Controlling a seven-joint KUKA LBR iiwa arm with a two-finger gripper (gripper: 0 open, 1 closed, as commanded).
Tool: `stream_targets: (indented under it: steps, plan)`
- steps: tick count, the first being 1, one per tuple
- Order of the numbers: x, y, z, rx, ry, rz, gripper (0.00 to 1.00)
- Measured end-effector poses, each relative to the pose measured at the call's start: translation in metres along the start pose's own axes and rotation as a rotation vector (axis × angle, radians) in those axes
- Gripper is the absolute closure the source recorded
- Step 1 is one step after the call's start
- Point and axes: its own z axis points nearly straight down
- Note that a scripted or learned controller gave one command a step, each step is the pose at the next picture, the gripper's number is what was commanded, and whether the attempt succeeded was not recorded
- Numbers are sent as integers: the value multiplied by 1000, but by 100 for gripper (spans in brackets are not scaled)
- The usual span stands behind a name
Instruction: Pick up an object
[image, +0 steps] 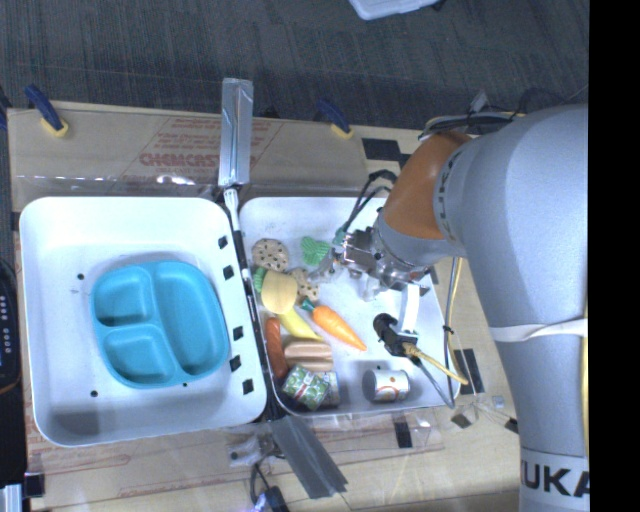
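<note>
Two bins (40, 300); arm (500, 200) over right one, jaws' state unclear, carrot (336, 325) nearby

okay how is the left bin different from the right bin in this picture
The left bin holds one blue divided tray; the right bin holds many small toy foods, such as a carrot and a cookie. The arm's gripper sits over the right bin, while nothing hangs over the left bin. Both are shallow, white and side by side.
</note>
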Motion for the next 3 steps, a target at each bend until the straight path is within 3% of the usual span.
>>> stream_targets:
  steps: [1, 2, 3]
  plan:
    - [1, 0, -7, 4, 0, -5, 100]
    - [-20, -82, 3, 4, 0, -265, 100]
    - [-20, -81, 2, 1, 0, -265, 0]
